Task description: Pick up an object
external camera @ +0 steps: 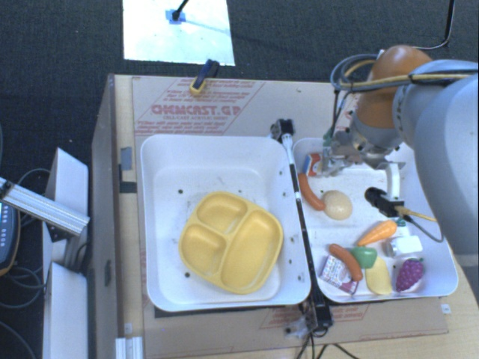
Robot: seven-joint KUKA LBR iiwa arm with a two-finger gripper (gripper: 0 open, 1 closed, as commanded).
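the tool point(333, 159) is seen low over the right bin's point(441, 279) far corner, beside the sausage point(310, 192) and egg point(337, 205). its state cannot be told. the approach step is judged in hand; a descent onto one object is called for next.

Open floor lies right of the egg point(337, 205); toys crowd the right bin's point(449, 271) front edge.

Both bins point(161, 200) look like smooth white plastic with a soft sheen. The yellow tray point(230, 241) is glossy moulded plastic. The toy foods, such as the egg point(337, 204) and carrot point(377, 232), look like smooth plastic. The desk point(202, 103) top is matt brown cardboard with red print. The arm point(441, 118) has a smooth grey painted shell.
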